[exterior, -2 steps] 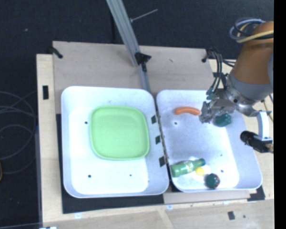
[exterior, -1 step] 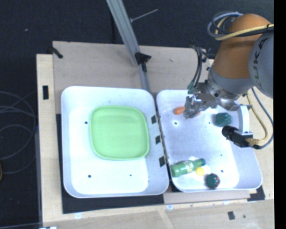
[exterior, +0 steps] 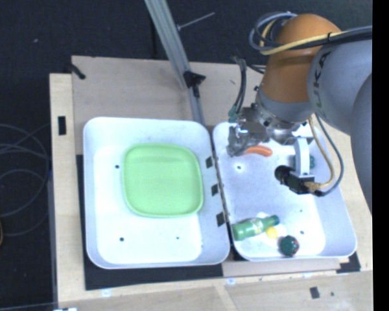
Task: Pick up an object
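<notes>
Bench with 2 shallow white bins side by side, seen from above at a slant. Left bin (exterior: 100, 173) holds 1 pale green square plate (exterior: 162, 179), lying flat near its centre. Right bin (exterior: 337, 225) holds several small items: an orange carrot-like piece (exterior: 262, 151) near the far wall, a green bottle (exterior: 253, 227) lying on its side near the front wall, a small yellow object (exterior: 271, 233) just beside the bottle, and a dark green ball (exterior: 288, 244) near the front rim.

Arm (exterior: 298, 57) reaches in from the right, and its gripper (exterior: 236, 141) hangs low over the far left part of the right bin, just beside the orange piece. How far its pincer is spread cannot be told from this angle, and nothing can be seen held in it.

Handling, as a judgement: the orange piece is the nearest candidate. It looks small, light and smooth, probably rigid plastic, so it may roll or slide away under a closing pinch. A grasp across its narrow middle, with the pincer set square to its long axis, seems safest.

Hard to make out: the wrist body covers part of the bin floor behind the gripper, the inner end of the orange piece is partly overlapped, and a dark fitting with cables (exterior: 298, 177) on the arm masks the bin's middle. What the yellow object is remains unclear.
</notes>
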Robot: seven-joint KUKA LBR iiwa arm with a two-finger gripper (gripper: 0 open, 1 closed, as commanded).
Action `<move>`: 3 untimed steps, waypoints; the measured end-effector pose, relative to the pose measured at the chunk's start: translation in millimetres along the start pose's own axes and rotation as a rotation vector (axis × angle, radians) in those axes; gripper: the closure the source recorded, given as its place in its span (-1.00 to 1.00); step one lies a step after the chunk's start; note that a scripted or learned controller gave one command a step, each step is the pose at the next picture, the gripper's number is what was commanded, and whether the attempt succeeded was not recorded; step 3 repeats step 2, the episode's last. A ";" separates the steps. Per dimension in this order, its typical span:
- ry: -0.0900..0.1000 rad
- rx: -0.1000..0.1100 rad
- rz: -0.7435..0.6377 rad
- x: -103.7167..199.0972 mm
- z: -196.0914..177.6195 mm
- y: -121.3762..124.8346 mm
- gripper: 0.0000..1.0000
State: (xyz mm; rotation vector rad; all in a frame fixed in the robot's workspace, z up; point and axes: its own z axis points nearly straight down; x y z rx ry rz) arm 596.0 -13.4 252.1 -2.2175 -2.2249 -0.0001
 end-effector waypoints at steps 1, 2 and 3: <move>0.000 0.001 0.000 55.0 13.5 9.8 1.00; 0.001 0.000 0.001 97.7 11.1 9.3 1.00; 0.001 0.000 0.001 97.7 11.1 9.3 1.00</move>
